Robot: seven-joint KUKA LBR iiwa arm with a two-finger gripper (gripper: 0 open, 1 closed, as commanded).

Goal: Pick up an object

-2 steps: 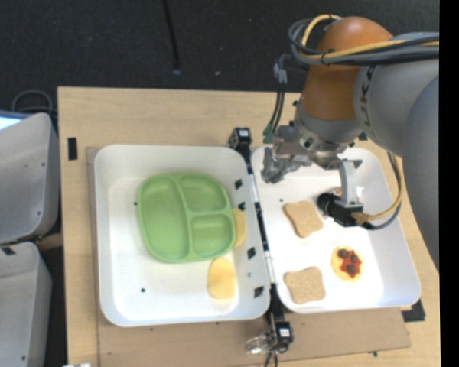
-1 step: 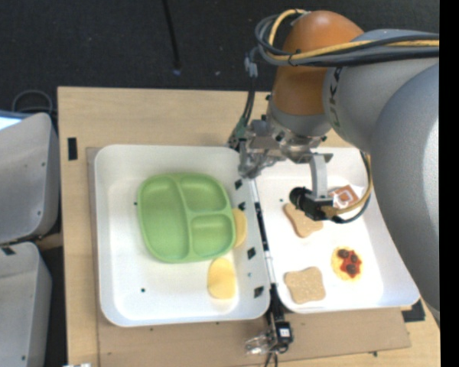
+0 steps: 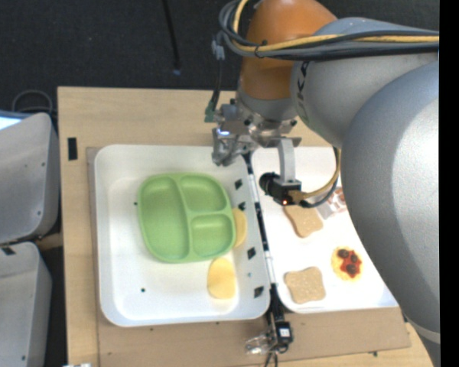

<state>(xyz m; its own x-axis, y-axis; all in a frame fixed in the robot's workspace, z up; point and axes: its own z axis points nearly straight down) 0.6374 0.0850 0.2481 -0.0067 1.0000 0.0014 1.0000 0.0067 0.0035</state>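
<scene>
The grey arm (image 3: 382, 128) is reaching in from the right, its orange band (image 3: 283, 29) sitting high over the far edge of the bins, and the gripper (image 3: 226, 150) is hanging over the far right corner of the left bin (image 3: 99, 228), close to the divide between the two bins; from this slanted angle it is not showing whether it is spread wide or closed narrow, and nothing is showing as held in it. A green divided plate (image 3: 187, 216) is lying flat in the middle of the left bin, just nearer the camera than the gripper. A pale yellow piece (image 3: 222, 277) is resting close to the plate's near right corner, and a second yellow piece (image 3: 240, 226) is peeking out at the plate's right edge, seemingly tucked partly beneath it. In the right bin (image 3: 321, 254) a tan bread slice (image 3: 304, 220) is lying near the divide, another bread slice (image 3: 304, 284) is sitting nearer the front, and a small yellow round with red topping (image 3: 347, 262) is lying between them, further right. Both bins are resting on the light wooden bench (image 3: 76, 121)
</scene>
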